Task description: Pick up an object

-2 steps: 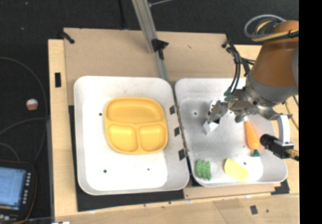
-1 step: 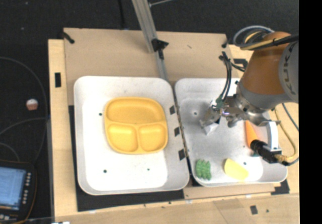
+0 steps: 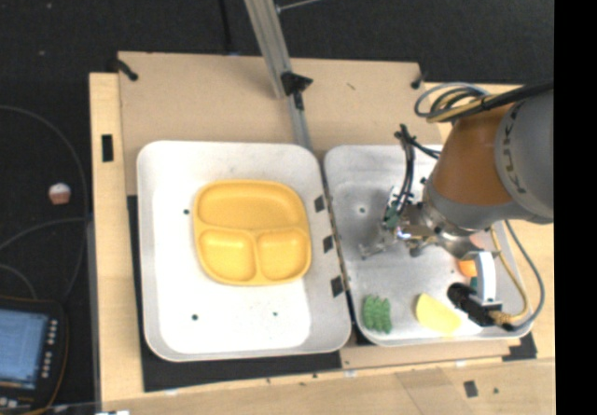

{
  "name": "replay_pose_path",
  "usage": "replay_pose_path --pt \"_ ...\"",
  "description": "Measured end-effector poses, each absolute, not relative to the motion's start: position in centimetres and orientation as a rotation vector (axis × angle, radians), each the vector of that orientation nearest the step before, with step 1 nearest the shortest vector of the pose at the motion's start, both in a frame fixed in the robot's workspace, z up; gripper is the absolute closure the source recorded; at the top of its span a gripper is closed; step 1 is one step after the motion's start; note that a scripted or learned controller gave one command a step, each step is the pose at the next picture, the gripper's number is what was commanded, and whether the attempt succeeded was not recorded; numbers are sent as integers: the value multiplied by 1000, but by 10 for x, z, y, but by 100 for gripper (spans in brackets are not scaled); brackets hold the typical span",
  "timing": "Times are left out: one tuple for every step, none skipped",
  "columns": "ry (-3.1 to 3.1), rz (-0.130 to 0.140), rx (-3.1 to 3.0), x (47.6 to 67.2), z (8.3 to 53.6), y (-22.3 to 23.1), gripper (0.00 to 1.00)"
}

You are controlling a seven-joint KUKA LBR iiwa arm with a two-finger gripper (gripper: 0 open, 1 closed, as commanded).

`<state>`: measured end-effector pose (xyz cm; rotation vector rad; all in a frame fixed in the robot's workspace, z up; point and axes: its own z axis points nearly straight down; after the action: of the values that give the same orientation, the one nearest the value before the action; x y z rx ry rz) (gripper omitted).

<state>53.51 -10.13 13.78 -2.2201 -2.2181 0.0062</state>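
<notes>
The bench [image 3: 187,96] carries two white bins side by side. The left bin [image 3: 168,245] holds one yellow tray [image 3: 252,230] near its centre. The tray is divided into three compartments: one wide compartment on its 12 o'clock side and two smaller ones on its 6 o'clock side. The right bin [image 3: 359,180] holds the candidate items for pickup. A green object [image 3: 377,312] lies at the bin's 7 o'clock corner. It is small, dark green and blocky, with a bumpy surface. A yellow object [image 3: 437,313] lies at about 5 o'clock in the same bin, near the green object but apart from it. It is pale lemon in colour, smooth and rounded, with a wedge-like outline. The arm [image 3: 476,171] enters from 3 o'clock and covers much of the right bin. The gripper [image 3: 399,228] sits over the middle of that bin, at 12 o'clock from both objects and apart from them. Whether the gripper is spread or pressed together cannot be told from this view.
</notes>
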Motion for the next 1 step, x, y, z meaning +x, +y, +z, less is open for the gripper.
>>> replay_pose_path --pt "-2216 -5 -2231 538 152 -102 100"
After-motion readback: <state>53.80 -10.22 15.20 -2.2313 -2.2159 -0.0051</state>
